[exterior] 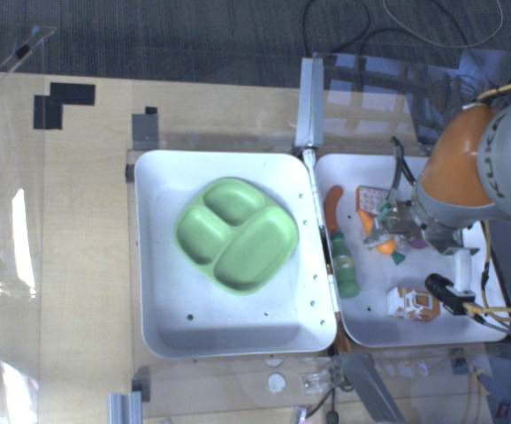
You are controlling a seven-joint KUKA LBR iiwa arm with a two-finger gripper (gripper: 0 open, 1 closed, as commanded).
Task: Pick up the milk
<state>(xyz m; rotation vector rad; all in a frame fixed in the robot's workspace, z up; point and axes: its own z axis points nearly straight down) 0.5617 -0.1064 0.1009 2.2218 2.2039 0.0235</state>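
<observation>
1. The gripper [388, 228] hung low over the far half of the right bin [370, 291], right in among a clutter of small things: an orange piece [385, 246] and a teal scrap [399, 256] just beside it. Whether it was released or clenched, the view did not tell.
2. The milk carton [413, 304] lay near the bin's front wall, apart from the gripper and touching none of that clutter.
3. Risk 1: the gripper sat over the wrong cluster, so a close there would likely have caught the orange piece or the orange-and-white packet [370, 200], not the milk.
4. Risk 2: the carton lay close to the front wall, so an off-line descent could have struck the rim or shoved the carton against it.
5. Risk 3: lying flat, the carton probably offered slick faces, and a grip across a corner could have let it twist out.
6. The green bottle [345, 270] lay along the wall beside the other bin, near the carton but apart. Little trouble was expected there.
</observation>
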